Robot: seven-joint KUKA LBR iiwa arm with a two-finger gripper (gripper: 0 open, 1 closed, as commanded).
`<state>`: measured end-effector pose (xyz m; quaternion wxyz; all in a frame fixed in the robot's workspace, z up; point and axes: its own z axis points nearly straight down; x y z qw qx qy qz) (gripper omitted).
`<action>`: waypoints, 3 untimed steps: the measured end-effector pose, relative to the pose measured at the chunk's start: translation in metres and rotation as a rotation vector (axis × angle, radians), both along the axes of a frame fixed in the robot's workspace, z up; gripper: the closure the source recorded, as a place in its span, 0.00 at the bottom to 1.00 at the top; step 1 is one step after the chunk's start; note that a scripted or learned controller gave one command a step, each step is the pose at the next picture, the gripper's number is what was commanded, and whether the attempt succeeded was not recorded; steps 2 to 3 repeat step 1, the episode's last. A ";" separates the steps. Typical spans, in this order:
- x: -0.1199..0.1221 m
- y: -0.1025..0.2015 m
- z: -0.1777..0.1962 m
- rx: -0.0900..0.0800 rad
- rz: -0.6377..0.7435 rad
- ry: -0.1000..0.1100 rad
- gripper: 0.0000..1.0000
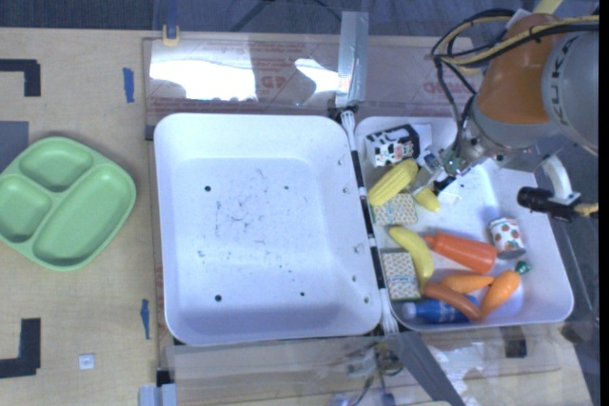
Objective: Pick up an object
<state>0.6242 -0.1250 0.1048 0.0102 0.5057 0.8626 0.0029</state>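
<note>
My gripper (445, 168) hangs low over the back part of the right bin (544, 292), below the orange band of the arm (514, 90). Just left of it lies a yellow corn cob (392, 182), and a small yellow piece (428, 200) sits right under it. A black-and-white patterned item (393, 145) rests at the bin's back left corner. Further forward lie a banana (411, 247), an orange bottle-shaped toy (464, 251), a carrot (500, 290) and a hot dog (455, 297). I see nothing held between the fingers.
The left bin (181, 147) sits beside the right one. A green divided plate (62, 202) rests on the bench at far left. Two speckled tan blocks (400, 273) and a small patterned cup (506, 234) also lie in the right bin. A clear panel (247, 62) stands behind the bins.
</note>
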 end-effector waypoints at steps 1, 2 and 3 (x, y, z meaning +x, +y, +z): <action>0.032 0.053 0.091 0.006 -0.056 0.017 1.00; 0.032 0.053 0.091 0.006 -0.056 0.017 1.00; 0.032 0.053 0.091 0.006 -0.056 0.017 1.00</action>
